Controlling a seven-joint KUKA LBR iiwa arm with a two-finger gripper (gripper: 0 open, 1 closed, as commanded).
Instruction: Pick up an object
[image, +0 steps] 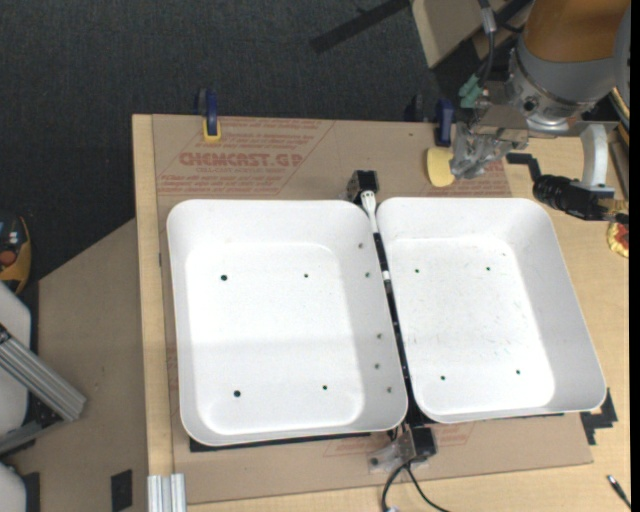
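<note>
A small pale yellow object (438, 167) hangs at the tips of my gripper (466, 168), at the back of the scene above the far left corner of the right bin (560, 300). The grey fingers are closed on its right side and most of the object sticks out to their left. The gripper is raised well above the bench, with the arm's orange band at the top right.
The left bin (190, 300) and the right bin lie side by side on a brown board, a black strip (385, 290) between them. Blue clamps (208, 108) stand at the board's far edge. A black fixture (565, 192) sits to the right of the gripper.
</note>
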